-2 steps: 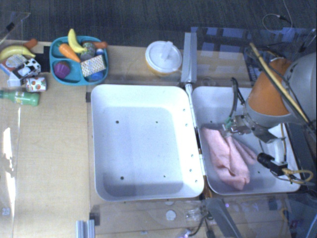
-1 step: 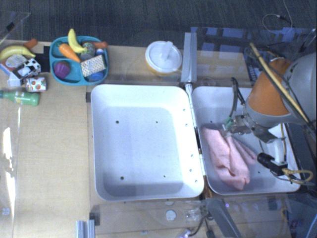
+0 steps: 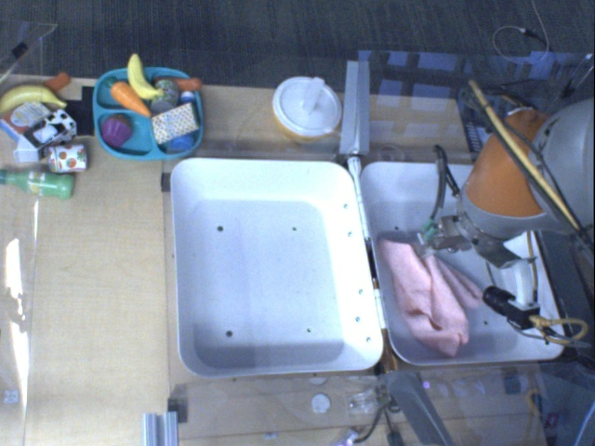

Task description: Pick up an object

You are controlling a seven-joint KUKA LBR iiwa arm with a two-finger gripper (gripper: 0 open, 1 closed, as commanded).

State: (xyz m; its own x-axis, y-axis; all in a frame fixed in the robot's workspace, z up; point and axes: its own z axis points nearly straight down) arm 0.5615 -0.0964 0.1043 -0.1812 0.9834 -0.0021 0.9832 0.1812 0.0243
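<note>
Camera view | gripper (image 3: 444, 240) low over cloth (image 3: 427, 291) in right bin (image 3: 395, 186), positioned for pickup | jaw state: cannot tell

Two white bins: left bin (image 3: 270, 268), right bin (image 3: 409, 189) beside it. Pale pink cloth (image 3: 428, 295) inside the right bin. Left of the left bin, tan wooden bench top (image 3: 93, 295). Above the left bin, a white lid on a yellow bowl (image 3: 308, 108). Up and left of that bin, a blue tray (image 3: 149, 114) with a yellow banana (image 3: 140, 77), an orange carrot (image 3: 128, 97) and a purple piece (image 3: 116, 130). Orange band (image 3: 502, 179) on the grey arm (image 3: 572, 156).
</note>
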